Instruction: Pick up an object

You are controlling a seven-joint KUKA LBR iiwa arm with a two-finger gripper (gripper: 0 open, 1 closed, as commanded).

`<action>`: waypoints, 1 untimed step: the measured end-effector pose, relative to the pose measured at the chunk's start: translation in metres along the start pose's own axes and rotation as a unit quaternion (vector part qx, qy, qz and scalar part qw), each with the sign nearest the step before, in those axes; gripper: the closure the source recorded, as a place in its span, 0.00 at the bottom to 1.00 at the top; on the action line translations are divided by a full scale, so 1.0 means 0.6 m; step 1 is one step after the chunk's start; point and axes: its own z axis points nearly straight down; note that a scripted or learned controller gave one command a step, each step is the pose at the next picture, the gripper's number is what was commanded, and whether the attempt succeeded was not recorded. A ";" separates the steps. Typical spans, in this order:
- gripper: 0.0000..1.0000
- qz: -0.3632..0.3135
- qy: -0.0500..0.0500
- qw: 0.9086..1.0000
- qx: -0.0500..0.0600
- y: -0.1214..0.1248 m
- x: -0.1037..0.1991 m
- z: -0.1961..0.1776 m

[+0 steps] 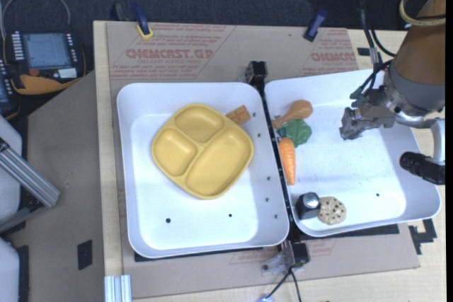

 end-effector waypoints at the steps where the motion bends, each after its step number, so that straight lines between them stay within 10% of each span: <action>1: 1.00 0.002 -0.001 1.000 -0.002 0.015 0.090 -0.003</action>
